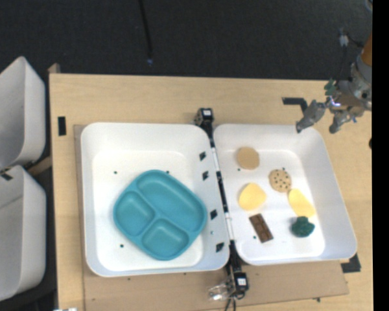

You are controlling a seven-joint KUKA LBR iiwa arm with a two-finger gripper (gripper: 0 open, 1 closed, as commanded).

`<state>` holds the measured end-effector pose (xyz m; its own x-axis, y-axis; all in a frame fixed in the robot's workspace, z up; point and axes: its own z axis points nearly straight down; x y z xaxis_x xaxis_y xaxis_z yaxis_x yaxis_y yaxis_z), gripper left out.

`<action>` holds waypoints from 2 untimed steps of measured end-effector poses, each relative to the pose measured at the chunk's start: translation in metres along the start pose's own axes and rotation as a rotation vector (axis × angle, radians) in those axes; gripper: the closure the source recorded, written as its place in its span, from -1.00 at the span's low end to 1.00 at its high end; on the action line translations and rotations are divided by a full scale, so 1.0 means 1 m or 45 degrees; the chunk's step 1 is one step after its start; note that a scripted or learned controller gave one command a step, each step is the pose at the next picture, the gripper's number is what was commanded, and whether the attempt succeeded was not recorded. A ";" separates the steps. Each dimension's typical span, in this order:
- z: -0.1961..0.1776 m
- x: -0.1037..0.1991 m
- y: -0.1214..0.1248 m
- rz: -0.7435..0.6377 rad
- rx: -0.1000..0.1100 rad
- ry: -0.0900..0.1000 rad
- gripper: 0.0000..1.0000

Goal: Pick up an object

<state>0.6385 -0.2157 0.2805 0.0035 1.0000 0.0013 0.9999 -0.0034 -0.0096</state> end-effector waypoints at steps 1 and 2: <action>-0.007 0.001 0.002 -0.003 -0.015 -0.003 -1.00; 0.055 0.003 0.004 -0.005 -0.009 -0.004 -1.00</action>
<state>0.6416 -0.2128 0.2257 -0.0002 1.0000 -0.0017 1.0000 0.0002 -0.0028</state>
